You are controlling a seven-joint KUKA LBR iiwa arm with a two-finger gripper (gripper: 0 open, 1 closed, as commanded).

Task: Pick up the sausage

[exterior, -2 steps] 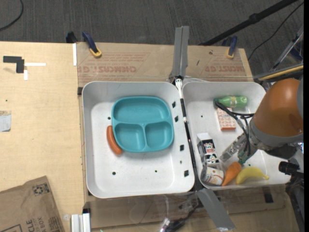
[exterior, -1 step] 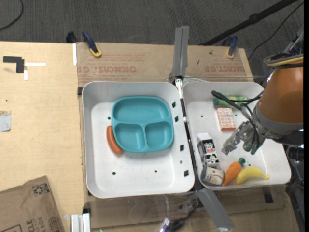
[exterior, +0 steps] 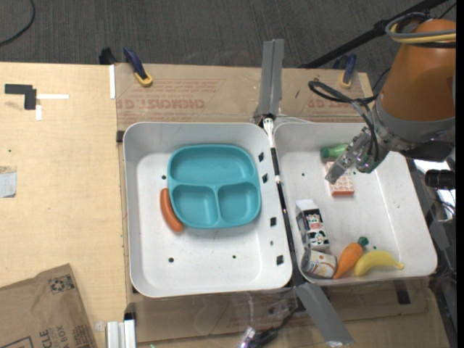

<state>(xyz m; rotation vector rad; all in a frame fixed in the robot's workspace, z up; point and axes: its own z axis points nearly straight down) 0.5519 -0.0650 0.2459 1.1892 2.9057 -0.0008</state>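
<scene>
Can't tell the gripper's (exterior: 346, 165) state; sausage (exterior: 171, 210) sits tight against the teal plate (exterior: 214, 185) in the other bin, so fingers could snag the plate.

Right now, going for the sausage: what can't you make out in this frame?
- Sausage: its right side is hidden under the teal plate rim; whether they touch is unclear.
- Gripper: blurred, finger state unreadable.
- Green object: partly hidden by the gripper, identity unclear.
- Small red-and-white box: top covered by the gripper, print too small.
- Arm: cut off by the right edge.
</scene>
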